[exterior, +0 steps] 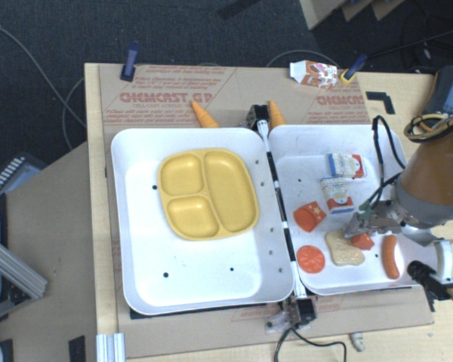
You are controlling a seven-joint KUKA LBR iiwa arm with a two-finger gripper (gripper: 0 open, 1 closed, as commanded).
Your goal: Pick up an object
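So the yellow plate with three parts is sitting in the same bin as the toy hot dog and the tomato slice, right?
Not quite. The camera view shows the yellow plate alone in the left bin. The toy hot dog and the tomato slice lie in the right bin, next to it.

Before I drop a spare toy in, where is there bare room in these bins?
Left bin: bare floor around the yellow divided plate, widest below it. Right bin: a bare strip along its left wall. Crowded lower right, where the gripper works among toy foods.
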